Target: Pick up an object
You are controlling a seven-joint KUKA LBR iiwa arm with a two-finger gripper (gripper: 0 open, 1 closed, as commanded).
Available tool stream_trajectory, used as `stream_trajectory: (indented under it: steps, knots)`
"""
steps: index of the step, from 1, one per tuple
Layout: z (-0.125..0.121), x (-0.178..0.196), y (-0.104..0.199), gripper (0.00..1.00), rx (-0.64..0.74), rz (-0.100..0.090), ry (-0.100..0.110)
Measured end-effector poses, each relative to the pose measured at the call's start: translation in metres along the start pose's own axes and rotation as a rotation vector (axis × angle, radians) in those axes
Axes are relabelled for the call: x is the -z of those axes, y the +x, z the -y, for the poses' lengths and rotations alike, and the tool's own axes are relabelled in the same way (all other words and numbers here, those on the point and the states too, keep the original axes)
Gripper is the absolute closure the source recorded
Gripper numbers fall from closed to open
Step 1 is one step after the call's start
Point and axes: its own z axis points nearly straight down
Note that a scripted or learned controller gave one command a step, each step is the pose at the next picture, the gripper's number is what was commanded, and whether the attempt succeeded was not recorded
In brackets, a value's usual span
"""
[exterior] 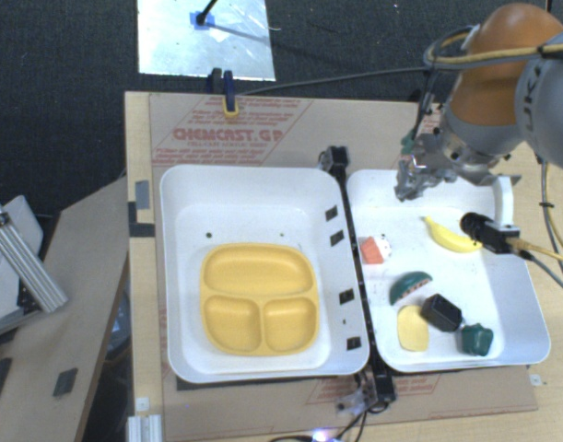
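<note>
The claw (pixel 412 188), whose spread I cannot tell, hangs over the right bin (pixel 521 339) near its twelve o'clock rim, so it should drop squarely onto the banana (pixel 447 236) at its four o'clock.

A robotics lab, by the look of it — a grey-and-orange arm (pixel 502 72) trailing loose cables over a board-topped bench (pixel 253 127), two white bins (pixel 253 187) clipped side by side, dark carpet beneath, and aluminium framing (pixel 23 256) at the left edge.
</note>
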Motion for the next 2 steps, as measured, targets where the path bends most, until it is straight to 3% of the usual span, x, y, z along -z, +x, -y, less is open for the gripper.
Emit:
stream_trajectory:
  steps: [2]
  knots:
    - [0.049, 0.012, 0.094, 1.00, 0.001, -0.001, -0.001]
